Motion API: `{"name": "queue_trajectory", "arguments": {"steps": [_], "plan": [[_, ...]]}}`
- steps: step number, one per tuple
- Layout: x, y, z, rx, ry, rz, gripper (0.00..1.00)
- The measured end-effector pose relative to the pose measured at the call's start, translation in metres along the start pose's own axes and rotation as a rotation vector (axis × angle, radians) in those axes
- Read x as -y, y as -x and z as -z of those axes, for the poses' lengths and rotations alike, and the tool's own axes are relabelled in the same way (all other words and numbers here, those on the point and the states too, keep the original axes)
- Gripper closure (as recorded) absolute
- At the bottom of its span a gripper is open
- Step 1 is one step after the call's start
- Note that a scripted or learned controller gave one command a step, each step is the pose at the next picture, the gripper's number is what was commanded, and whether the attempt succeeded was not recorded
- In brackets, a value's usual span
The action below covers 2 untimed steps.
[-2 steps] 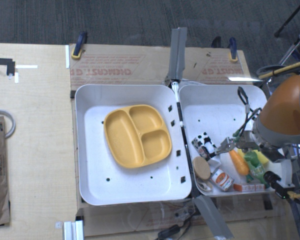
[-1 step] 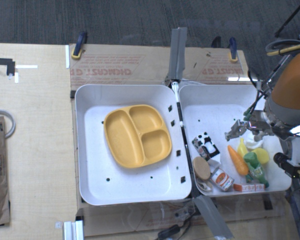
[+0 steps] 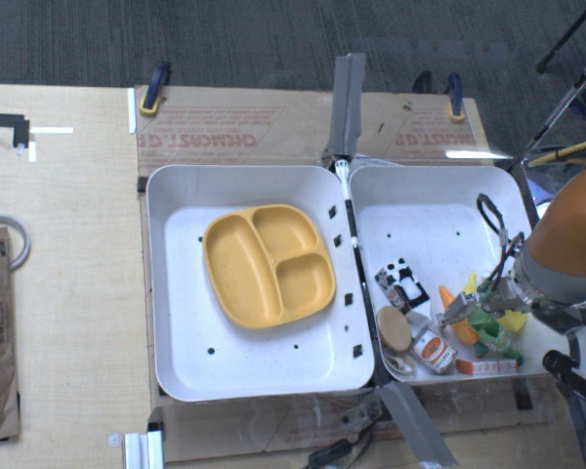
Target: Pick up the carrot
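Note:
The carrot [image 3: 461, 330] is a small orange piece lying in the right bin [image 3: 439, 198], in a pile of toy food near the bin's front right. My gripper [image 3: 469, 308] hangs low over this pile, right above the carrot and partly covering it. A second bit of orange [image 3: 445, 294] shows just left of the gripper. The arm's orange band [image 3: 571, 228] rises at the right edge. How the gripper stands around the carrot is hidden by the wrist and the clutter.
Green [image 3: 488, 330] and yellow [image 3: 513, 319] pieces crowd the carrot. A red-white can [image 3: 433, 352], a round tan item [image 3: 395, 328] and a black-and-white item [image 3: 400, 283] lie to its left. A yellow divided plate [image 3: 271, 264] sits in the left bin [image 3: 176, 340].

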State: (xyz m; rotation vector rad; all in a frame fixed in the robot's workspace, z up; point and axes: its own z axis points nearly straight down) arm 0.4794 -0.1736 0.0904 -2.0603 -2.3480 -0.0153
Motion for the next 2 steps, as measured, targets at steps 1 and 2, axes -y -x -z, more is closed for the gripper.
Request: {"name": "queue_trajectory", "arguments": {"steps": [1, 2], "plan": [[0.001, 0.002, 0.009, 0.005, 0.000, -0.005, 1.00], [-0.015, -0.062, 0.122, 0.021, 0.002, 0.060, 1.00]]}}
